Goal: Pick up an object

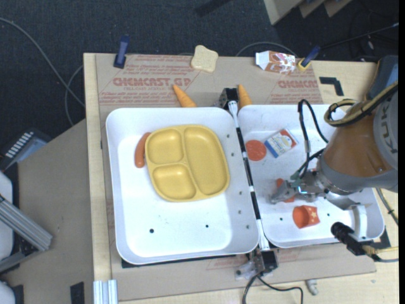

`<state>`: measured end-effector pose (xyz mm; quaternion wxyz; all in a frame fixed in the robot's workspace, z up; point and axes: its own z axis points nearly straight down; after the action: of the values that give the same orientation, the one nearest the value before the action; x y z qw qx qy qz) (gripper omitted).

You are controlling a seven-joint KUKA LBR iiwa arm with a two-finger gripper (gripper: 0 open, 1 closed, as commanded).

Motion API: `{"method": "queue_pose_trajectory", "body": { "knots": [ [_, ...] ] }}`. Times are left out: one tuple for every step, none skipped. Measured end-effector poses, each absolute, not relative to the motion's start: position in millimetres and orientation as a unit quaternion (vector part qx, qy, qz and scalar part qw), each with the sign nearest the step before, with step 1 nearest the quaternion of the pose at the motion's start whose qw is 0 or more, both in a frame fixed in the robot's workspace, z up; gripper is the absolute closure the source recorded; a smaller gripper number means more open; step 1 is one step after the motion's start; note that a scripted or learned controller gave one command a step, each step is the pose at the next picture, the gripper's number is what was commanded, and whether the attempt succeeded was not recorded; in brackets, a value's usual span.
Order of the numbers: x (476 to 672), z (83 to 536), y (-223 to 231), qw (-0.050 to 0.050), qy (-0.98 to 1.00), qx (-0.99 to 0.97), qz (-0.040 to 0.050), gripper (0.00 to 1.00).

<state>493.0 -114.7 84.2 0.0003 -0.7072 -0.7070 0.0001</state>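
A small red-orange piece [288, 194] is lying in the right bin [373, 223], right at the tip of the pincer [283, 192]; the tip is touching or overlapping it, but whether the piece is sitting between the fingers cannot be told, nor how wide the pincer is standing. The pincer is reaching in low from the right, pointing left. Just below and to its right an orange cup-like thing [306, 216] is lying on the bin floor. Up and to the left of the pincer a red disc [255, 150] is resting near the bin's left wall, and just right of the disc, above the pincer, a blue and white carton [280, 142] is lying tilted. Well to the left of the pincer, in the left bin [183, 233], a yellow tray [187, 162] is sitting with a sausage [140, 151] touching its far side. Both bins are standing on the table [101, 170].
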Motion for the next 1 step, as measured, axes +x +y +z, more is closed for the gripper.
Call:
{"method": "queue_pose_trajectory", "body": {
  "knots": [
    [493.1,93.9,-114.5,0.000,-0.707,-0.708,-0.0002,1.00]
  ]
}}
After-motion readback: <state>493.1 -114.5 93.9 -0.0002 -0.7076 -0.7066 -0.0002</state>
